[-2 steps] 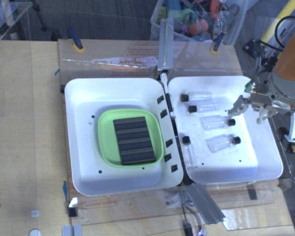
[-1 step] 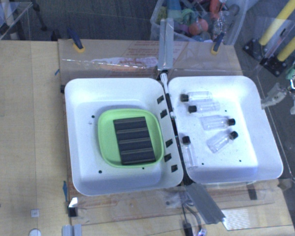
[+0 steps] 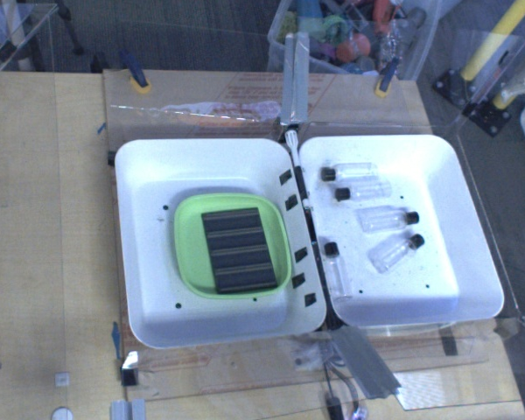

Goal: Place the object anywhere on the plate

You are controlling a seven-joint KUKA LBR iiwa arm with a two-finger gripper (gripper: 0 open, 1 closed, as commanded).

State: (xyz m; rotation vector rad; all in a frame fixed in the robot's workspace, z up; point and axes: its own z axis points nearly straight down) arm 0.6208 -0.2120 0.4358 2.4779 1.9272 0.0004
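A light green square plate (image 3: 185,250) lies in the left white bin (image 3: 144,195). On it rests a dark ribbed rectangular block (image 3: 238,250), covering the plate's middle. In the right white bin (image 3: 455,234) lie several small clear bottles with black caps: one (image 3: 350,173) at the upper left, one (image 3: 364,191) just below it, one (image 3: 387,220) in the middle, one (image 3: 394,251) lower, and one (image 3: 334,268) along the left wall.
A divider with black clips (image 3: 297,226) runs between the two bins. A clear tub of colourful items (image 3: 354,16) stands behind the bench. Wooden bench surface (image 3: 44,234) spreads to the left.
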